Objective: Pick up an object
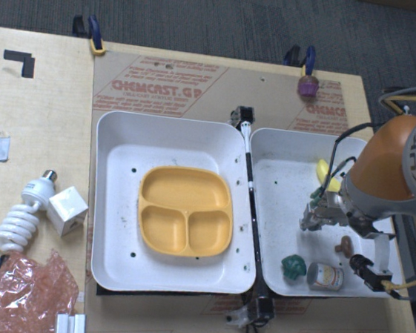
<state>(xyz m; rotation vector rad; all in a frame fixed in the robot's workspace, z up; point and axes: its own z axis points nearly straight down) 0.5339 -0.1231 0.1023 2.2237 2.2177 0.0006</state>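
A pale wooden tabletop (pixel 34 120) on dark grey carpet (pixel 211 9) bears the yellow tray (pixel 186 210); right of it, whether the gripper's (pixel 314 219) fingers are apart cannot be told.

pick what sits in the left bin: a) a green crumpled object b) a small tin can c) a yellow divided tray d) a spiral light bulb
c, the yellow divided tray lies in the left bin; the green object and the can are in the right bin, and the bulb lies on the bench outside.
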